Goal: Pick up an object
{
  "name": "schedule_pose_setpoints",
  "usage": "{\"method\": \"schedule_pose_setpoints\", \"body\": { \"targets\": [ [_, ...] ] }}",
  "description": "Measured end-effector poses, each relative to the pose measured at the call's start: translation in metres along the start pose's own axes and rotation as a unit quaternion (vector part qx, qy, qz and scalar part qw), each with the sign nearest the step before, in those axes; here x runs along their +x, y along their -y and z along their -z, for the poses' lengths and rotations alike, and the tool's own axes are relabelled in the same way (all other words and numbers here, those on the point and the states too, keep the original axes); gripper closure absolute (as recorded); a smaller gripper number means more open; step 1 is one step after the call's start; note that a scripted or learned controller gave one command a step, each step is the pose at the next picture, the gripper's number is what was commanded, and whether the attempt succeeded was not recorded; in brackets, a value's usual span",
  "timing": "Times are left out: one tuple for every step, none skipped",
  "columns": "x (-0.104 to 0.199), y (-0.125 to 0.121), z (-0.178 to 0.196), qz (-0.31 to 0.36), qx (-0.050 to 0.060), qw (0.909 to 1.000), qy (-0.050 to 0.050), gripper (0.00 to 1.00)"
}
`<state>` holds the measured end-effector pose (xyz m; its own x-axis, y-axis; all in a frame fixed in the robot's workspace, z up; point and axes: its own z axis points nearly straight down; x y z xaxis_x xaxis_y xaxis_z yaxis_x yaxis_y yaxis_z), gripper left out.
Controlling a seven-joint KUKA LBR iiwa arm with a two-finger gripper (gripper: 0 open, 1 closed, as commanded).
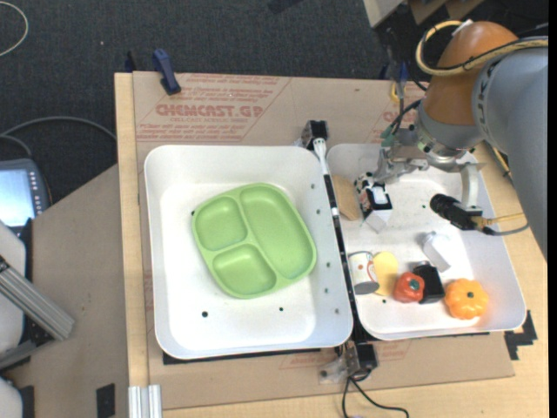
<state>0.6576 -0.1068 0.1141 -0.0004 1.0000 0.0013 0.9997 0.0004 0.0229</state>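
My gripper [376, 200] reaches in from the upper right and hangs low over the far left part of the right bin [496, 320]. A tan, flat wooden piece [345, 204] lies just left of it against the bin's wall. Along the bin's near side lie an orange pumpkin [466, 299], a red tomato-like piece [406, 287] with a small black thing [429, 281] beside it, a yellow piece [384, 266], a small white item [361, 270] and a grey block [435, 251]. Nothing shows as held.
The left bin [174, 320] holds a green divided plate [252, 239] near its middle. A black-edged divider [333, 225] separates the two bins. The grey arm with its orange band [461, 68] fills the upper right above the right bin.
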Motion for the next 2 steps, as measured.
{"method": "schedule_pose_setpoints", "body": {
  "targets": [
    [0.000,-0.001,0.010,0.000,-0.002,1.0000,0.000,1.00],
    [0.000,-0.002,0.021,0.000,-0.003,1.0000,0.001,1.00]
  ]
}}
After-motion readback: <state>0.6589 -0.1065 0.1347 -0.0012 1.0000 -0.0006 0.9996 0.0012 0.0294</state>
